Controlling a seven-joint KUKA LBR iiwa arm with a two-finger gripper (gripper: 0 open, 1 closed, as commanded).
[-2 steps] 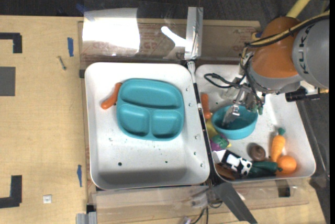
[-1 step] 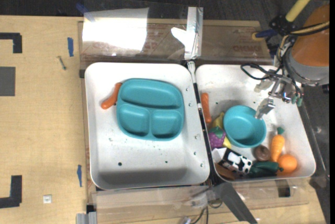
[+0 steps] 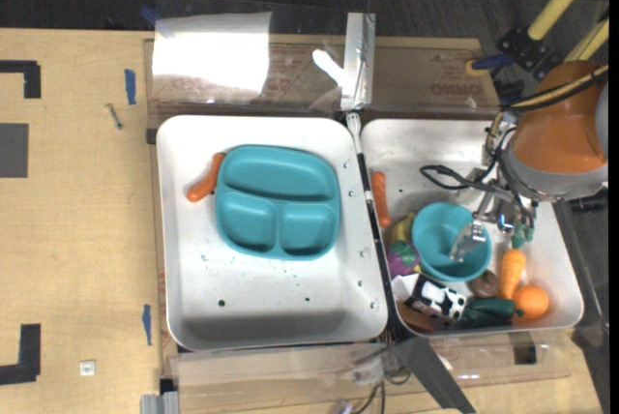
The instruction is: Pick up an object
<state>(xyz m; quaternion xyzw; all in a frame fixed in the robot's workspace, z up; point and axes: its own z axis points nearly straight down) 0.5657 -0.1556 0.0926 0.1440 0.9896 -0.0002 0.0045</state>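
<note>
The tool [image 3: 473, 241] is seen lowered into a teal bowl [image 3: 440, 233]; its opening cannot be told. The bowl is round, glossy.

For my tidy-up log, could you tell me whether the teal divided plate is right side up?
Right side up: the teal divided plate lies flat in the left bin, its three compartments facing the camera.

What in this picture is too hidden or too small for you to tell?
- Tool over the teal bowl: too small and blurred to tell its grip.
- Orange piece in the left bin: partly under the teal plate.
- Toys below the bowl: jumbled, overlapping.
- Arm: cut off by the right edge.
</note>
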